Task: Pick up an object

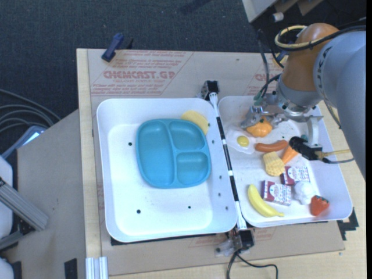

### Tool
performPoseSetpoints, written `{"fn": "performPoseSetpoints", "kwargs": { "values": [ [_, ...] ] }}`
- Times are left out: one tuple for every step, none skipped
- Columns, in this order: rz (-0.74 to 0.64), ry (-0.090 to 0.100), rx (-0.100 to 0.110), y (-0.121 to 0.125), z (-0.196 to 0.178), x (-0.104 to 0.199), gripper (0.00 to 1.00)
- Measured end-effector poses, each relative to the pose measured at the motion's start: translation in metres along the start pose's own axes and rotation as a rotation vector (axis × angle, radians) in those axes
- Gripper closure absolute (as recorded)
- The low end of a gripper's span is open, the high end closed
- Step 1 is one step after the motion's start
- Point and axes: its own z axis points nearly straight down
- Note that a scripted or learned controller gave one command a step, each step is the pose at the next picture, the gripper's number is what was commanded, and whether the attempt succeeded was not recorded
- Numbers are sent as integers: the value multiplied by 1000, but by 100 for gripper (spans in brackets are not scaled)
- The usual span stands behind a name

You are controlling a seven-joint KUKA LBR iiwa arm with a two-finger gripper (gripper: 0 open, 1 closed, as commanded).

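arm point(343, 57): smooth grey rounded casing, broad at the upper link. orange band point(305, 57) encircles it above the wrist. below the band, a grey circular flange point(296, 100). black cables loop beside the wrist. gripper point(258, 118): small, metallic grey hardware.
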Motion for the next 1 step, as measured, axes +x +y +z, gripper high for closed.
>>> {"fn": "performPoseSetpoints", "kwargs": {
  "values": [
    [-1,1,2,-17,-113,75,100]
  ]
}}
